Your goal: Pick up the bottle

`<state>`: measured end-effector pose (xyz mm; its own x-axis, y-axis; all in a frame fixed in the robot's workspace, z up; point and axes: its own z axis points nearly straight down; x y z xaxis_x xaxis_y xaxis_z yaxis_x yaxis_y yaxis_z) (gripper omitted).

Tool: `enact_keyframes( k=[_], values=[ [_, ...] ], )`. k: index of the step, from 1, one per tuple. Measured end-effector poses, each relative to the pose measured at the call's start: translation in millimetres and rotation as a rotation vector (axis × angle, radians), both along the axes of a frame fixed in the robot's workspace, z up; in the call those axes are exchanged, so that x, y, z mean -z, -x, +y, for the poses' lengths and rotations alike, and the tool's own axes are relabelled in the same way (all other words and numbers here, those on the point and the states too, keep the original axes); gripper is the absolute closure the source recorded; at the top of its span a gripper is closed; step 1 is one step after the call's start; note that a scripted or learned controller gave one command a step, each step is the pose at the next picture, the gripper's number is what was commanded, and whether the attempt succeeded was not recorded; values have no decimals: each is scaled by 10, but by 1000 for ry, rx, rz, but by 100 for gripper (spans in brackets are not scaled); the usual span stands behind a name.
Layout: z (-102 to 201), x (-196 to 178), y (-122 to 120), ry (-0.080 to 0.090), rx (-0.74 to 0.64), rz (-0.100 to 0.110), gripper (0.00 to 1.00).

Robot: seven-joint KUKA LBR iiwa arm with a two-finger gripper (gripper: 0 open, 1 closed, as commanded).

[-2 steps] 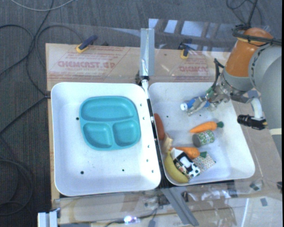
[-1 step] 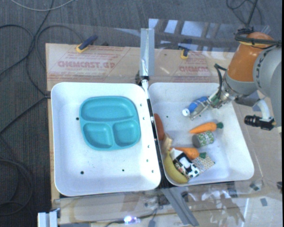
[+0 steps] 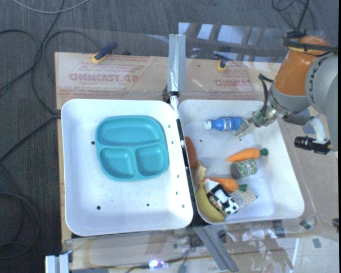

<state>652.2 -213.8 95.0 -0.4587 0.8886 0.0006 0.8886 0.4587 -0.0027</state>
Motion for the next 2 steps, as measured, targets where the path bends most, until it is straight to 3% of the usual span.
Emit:
enact_keyframes(
  k=[1, 2],
  values=[
    [1, 2, 1, 0, 0, 0, 0],
    [526, 87, -152, 4, 35, 4, 0]
  ],
)
